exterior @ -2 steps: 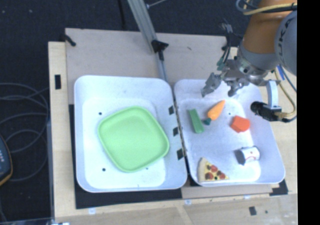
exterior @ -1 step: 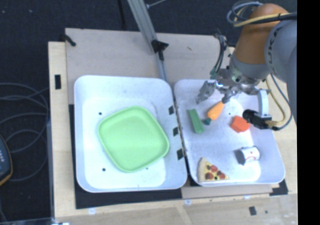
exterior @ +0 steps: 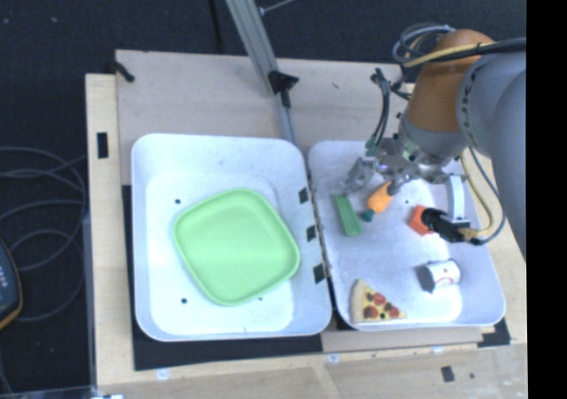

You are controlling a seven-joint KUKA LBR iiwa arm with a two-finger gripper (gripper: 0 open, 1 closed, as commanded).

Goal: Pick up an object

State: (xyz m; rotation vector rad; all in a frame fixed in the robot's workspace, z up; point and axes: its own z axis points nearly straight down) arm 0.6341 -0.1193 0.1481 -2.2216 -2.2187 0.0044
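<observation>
The gripper [exterior: 383, 183] hangs low in the right white bin [exterior: 483, 286], just above a small orange carrot-shaped toy [exterior: 379, 200]; its grip state is unclear. A green rectangular block [exterior: 346, 214] lies just left.

You see a thick grey arm [exterior: 496, 109] with a broad orange band [exterior: 440, 91] above its wrist, thin cables [exterior: 416, 43] looping beside it, and a metal gripper [exterior: 383, 171].
</observation>
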